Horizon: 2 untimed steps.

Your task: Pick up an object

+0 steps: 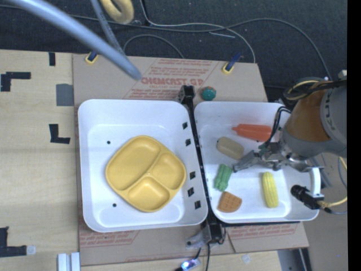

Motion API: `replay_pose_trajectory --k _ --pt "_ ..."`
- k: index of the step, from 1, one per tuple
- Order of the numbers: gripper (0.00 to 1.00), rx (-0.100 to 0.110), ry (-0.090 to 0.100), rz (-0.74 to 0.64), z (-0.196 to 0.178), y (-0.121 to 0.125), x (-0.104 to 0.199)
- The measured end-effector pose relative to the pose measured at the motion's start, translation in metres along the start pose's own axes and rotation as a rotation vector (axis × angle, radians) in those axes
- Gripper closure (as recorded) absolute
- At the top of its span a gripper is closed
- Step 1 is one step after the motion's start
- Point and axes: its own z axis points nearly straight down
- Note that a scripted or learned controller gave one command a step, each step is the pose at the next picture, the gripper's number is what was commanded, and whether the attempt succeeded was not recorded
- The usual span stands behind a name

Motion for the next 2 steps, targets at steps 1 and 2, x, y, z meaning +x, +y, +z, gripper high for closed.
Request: replay_pose_trajectory --k 1,2 --pt "1.0 -0.005 -0.003 0.001 -0.013 0.001 -0.001" --pt "1.0 -0.004 0.001 0.001 -0.059 0.008 -0.006"
